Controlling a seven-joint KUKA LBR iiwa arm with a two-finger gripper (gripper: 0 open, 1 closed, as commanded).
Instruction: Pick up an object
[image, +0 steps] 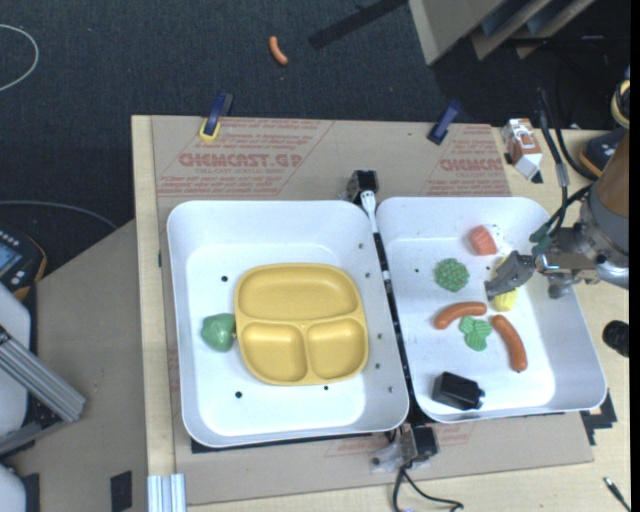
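My gripper (505, 283) hovered low over the right bin (570, 385), above a small yellow piece (506, 298). I cannot tell whether it had closed on anything. Nothing appeared lifted; two sausages (458, 314), broccoli (451, 273) and a black block (458, 390) lay untouched, the pick undone.

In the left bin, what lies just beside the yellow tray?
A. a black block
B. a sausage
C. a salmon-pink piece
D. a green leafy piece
D: a green leafy piece lies against the left edge of the yellow tray in the left bin.
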